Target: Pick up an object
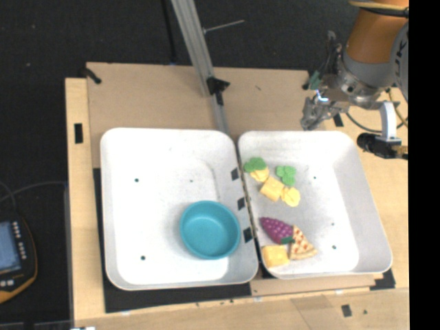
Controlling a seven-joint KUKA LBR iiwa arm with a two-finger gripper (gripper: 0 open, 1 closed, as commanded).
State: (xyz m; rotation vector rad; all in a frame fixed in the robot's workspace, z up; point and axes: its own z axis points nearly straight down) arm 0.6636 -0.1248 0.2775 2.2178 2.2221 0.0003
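My gripper (pixel 315 117) hangs above the far edge of the right bin (pixel 344 163), with nothing seen between its fingers. Along that bin's left side lie small toy foods: a green-topped yellow piece (pixel 256 168), a green leafy piece (pixel 287 175), a yellow block (pixel 271 190) and a pale yellow piece (pixel 291 197). Closer to the front lie purple grapes (pixel 276 229), a pizza slice (pixel 300 244) and a yellow wedge (pixel 275 256). A blue bowl (pixel 210 229) sits in the left bin (pixel 144 177), near its front right.
A slanted metal pole (pixel 196 43) rises from the bench behind the seam between the bins. A handheld pendant (pixel 12 253) lies off the bench at the far left. The bench board (pixel 137 91) stretches behind both bins.
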